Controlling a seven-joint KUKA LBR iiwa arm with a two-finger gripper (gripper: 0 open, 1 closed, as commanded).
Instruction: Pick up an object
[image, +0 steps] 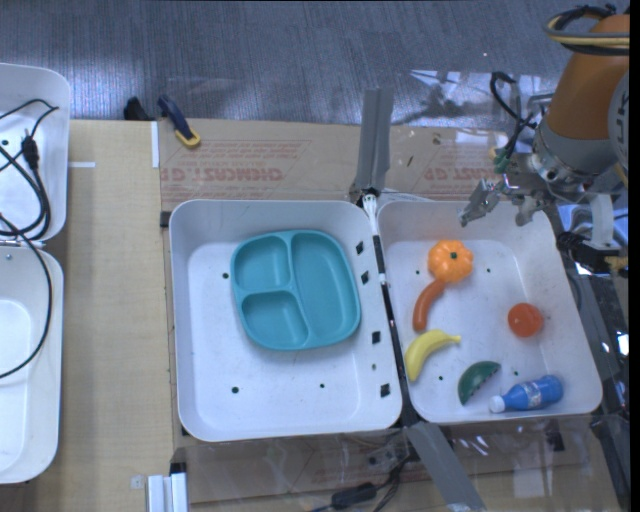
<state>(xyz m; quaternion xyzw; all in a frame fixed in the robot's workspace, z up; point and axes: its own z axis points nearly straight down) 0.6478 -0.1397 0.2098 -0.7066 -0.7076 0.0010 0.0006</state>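
Our gripper (505, 200) hangs above the right bin's (570, 290) far rim with fingers spread, pinching nothing. Nearest it we see the orange pumpkin (450, 260), an orange pepper (428, 302) touching it below; further off lie a banana (430, 351), a tomato (525, 320), a green wedge (477, 379) and a blue bottle (527, 394). A teal divided plate (296, 289) sits in the left bin (200, 330).

Orange pumpkin (450, 260), banana (431, 349), blue bottle (528, 394) loose in right bin (560, 270)

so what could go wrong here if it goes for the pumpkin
1. The small orange pumpkin touches the curved orange-red chilli, so closing fingers may catch or shove both.
2. The gripper sits by the right white bin's far rim; a low approach might clip it.
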